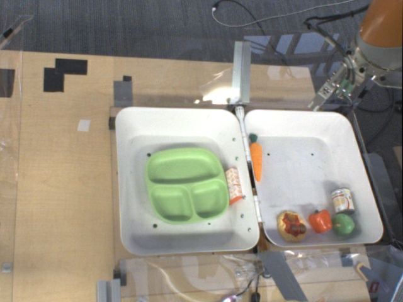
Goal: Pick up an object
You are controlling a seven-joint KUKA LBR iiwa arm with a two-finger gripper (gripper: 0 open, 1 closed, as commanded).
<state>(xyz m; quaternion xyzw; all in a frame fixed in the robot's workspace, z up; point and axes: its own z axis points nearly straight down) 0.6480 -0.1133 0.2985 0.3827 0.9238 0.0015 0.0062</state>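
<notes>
Left shallow white bin (pixel 126 187): green three-compartment plastic tray (pixel 187 185) lying flat at centre; small red-and-white packet (pixel 233 185) wedged between tray edge and bin's right wall.

Right shallow white bin (pixel 352 134): orange toy carrot with green top (pixel 255 158) lengthwise along left wall. Clustered at near edge, likely slid together: round pizza-like toy (pixel 292 226), red toy pepper (pixel 320 221), green round toy fruit (pixel 344 224), small labelled can (pixel 342 201) upright just behind. Candidates for pick; none held.

Two-finger gripper (pixel 340 83): raised beyond right bin's far right corner, well apart from all objects; cannot tell whether spread or closed. Pick judged not yet begun.
</notes>
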